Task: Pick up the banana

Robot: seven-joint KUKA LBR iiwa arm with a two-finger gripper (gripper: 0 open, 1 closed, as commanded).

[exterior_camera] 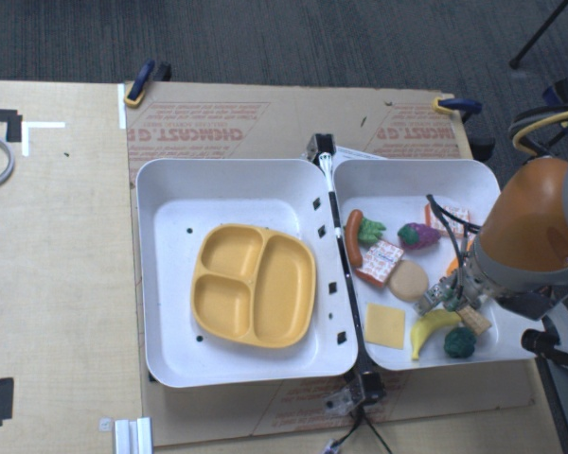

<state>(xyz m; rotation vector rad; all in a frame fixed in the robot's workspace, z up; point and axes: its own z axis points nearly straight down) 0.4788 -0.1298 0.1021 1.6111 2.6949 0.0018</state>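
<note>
At centre-left of the frame, we saw one yellow divided plate [255,284] in the left bin [156,253]. Lower right, in the right bin [398,170], one banana [428,330] lay just below the gripper [452,295]; whether it was released or clenched we could not tell. We judged it should descend squarely over the banana's middle.

A yellow divided plate [256,285] with three compartments lies in the middle of the left bin [161,253]. In the right bin [379,173], a red sausage [353,235] lies along the left wall with a green leafy piece [371,231] touching it. Just below sit a red-and-white packet [381,261] and a tan round piece [408,280]. A purple vegetable [417,235] lies near the middle, a yellow cheese slice [385,326] near the front edge, and a dark green piece [459,342] toward the front right corner.
</note>
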